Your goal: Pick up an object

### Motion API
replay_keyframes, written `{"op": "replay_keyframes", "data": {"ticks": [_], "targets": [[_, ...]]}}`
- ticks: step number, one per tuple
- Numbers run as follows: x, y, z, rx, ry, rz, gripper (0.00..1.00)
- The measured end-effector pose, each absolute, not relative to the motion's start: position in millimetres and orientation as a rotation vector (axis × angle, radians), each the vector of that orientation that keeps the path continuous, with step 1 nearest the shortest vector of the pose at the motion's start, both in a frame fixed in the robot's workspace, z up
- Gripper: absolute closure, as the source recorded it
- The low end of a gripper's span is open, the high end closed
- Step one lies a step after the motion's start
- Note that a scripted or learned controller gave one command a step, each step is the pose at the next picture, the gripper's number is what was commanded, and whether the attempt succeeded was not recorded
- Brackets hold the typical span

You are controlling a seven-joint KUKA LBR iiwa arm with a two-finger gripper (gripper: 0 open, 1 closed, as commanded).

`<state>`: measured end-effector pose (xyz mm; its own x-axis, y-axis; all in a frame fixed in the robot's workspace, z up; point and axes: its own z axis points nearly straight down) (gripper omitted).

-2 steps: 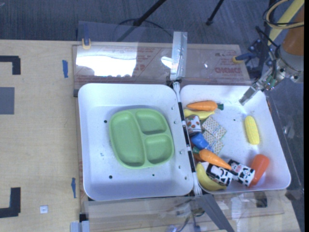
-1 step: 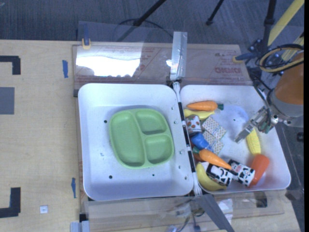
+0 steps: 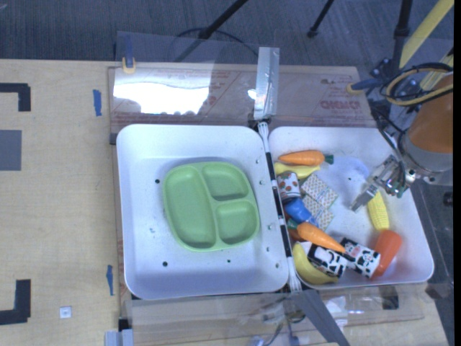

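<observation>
Faint reddish print on the clear panel (image 3: 338, 92) behind the bins, perhaps letters, too blurred to read

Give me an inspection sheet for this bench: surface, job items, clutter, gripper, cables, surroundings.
Surface: wooden bench bearing two white bins, left bin and right bin, side by side.
Job items: in the right bin, two carrots, corn cob, banana, blue block, checkered packet, cow-patterned toys, orange-red piece.
Clutter: green divided plate in the left bin.
Gripper: gripper over the right bin, just above the corn cob; nothing seen between its fingers.
Cables: yellow and black cables at upper right.
Surroundings: clear sheet behind the bins, grey floor, blue tape.
</observation>
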<state>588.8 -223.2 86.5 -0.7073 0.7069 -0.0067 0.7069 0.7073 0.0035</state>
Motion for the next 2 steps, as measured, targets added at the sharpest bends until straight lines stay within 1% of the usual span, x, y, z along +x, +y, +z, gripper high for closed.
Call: {"op": "replay_keyframes", "data": {"ticks": [1,2], "targets": [[591.0,-223.8,98.6,1.199,2.886,0.005,1.0],[620.8,-94.2,213.1,1.269,2.869,0.003,1.0]]}}
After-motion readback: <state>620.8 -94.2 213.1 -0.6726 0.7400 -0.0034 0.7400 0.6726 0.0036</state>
